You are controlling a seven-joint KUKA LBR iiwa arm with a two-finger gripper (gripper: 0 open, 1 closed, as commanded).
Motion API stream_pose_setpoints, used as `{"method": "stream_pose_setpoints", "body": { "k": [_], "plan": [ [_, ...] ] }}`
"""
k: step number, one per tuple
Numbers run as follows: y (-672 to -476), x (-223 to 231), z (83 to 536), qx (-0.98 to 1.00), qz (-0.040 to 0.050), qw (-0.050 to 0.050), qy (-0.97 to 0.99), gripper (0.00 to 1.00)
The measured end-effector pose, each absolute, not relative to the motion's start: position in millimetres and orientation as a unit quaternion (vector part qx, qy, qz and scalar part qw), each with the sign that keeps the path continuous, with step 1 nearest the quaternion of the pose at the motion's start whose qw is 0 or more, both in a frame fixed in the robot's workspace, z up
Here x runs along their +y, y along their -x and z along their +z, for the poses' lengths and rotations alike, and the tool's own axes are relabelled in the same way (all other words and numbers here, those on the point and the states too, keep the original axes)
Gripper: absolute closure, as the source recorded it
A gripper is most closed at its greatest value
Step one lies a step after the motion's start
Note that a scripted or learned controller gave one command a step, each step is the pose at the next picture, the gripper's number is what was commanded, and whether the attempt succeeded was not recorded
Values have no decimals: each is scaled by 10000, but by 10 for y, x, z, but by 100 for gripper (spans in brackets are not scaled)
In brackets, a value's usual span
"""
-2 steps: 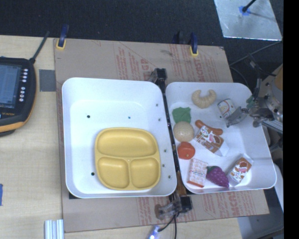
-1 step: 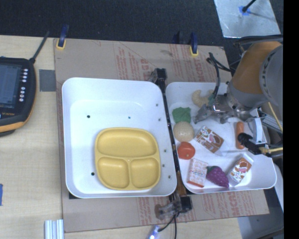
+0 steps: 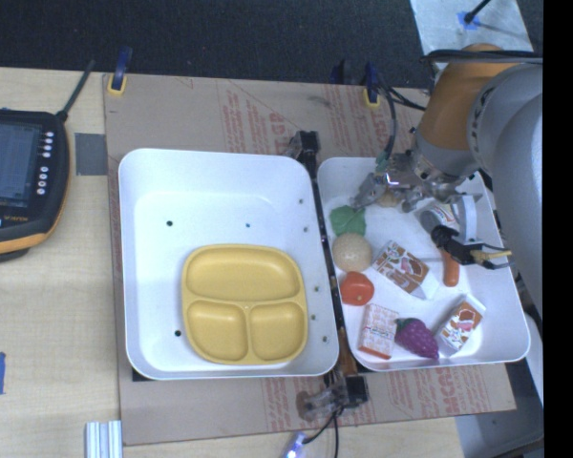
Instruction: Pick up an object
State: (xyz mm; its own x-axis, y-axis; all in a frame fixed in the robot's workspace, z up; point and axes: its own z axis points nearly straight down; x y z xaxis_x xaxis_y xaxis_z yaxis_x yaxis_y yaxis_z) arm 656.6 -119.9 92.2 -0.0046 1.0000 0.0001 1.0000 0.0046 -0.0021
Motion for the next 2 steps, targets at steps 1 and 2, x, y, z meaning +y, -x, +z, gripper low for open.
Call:
{"method": "stream_pose_setpoints", "body": {
  "k": [1, 2],
  "plan": [
    [-5516, -1482, 913, -7086, 21, 17, 7056, 0],
    [-5519, -1485, 1017, -7103, 27, 21, 7039, 100]
  ]
}}
